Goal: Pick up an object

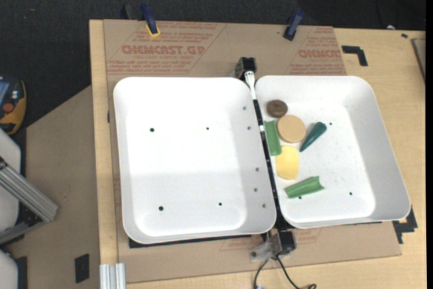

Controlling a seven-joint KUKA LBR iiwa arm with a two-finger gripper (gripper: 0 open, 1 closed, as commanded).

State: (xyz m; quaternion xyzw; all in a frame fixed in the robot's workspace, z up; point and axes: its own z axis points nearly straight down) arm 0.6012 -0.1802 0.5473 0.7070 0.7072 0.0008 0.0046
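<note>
Bench top (223,44): brown board with red lettering, two clamps at its far edge, one blue-and-yellow (149,20) and one blue (293,24). Two shallow white bins sit on it side by side, touching along their inner rims. Left bin (135,166): bare white floor with a few small dark dots. Right bin (365,145): holds all the loose objects, clustered toward its left wall. Largest of these is a tan round disc (291,128), with a green bar (272,137) lying lengthwise just left of it, touching or nearly so. A yellow piece (288,162) sits directly below the disc. A green wedge-like piece (304,187) lies nearer the front, slightly apart from the yellow one. A dark teal tapered piece (313,136) leans diagonally off the disc's right side. Smallest: a brown round piece (276,108) just above the disc. Gripper jaw state: cannot tell.
</note>
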